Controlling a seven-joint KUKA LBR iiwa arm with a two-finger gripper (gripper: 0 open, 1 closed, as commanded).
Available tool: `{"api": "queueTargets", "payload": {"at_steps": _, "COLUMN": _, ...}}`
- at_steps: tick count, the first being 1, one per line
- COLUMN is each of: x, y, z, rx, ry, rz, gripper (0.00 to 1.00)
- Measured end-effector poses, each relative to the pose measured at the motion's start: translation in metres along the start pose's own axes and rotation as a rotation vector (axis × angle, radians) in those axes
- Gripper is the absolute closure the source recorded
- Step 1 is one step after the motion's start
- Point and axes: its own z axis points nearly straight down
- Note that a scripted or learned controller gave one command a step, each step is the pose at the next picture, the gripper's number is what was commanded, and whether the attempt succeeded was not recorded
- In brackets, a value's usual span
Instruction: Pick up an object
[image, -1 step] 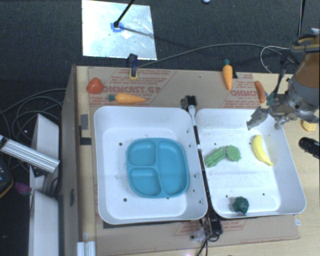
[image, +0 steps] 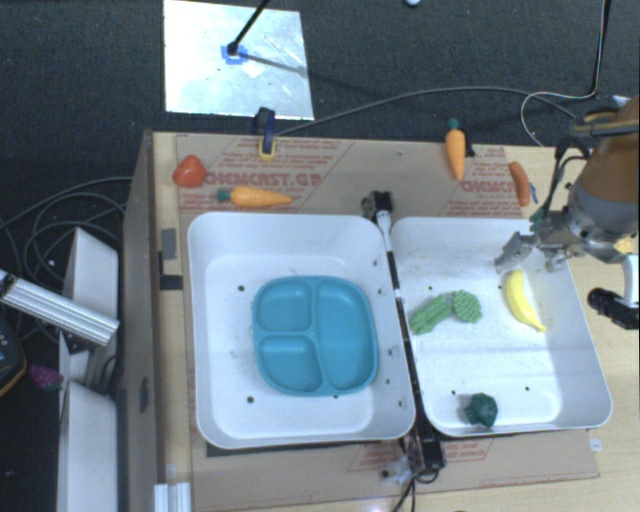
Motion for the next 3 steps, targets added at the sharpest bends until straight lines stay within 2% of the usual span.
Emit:
{"api": "queueTargets", "payload": {"at_steps": 1, "x": 0.001, "y": -0.012, "z": 0.067, "rx": -0.001, "ry": 0.0, "rz": -0.001, "gripper": 0.0}}
{"api": "queueTargets", "payload": {"at_steps": 2, "x": 0.0, "y": -0.01, "z": 0.055, "rx": -0.006, "ry": -0.001, "rz": -0.002, "gripper": 1.0}}
{"api": "queueTargets", "payload": {"at_steps": 3, "x": 0.085, "y": -0.034, "z": -0.091, "rx": -0.008, "ry": 0.0, "rz": -0.004, "gripper": 1.0}}
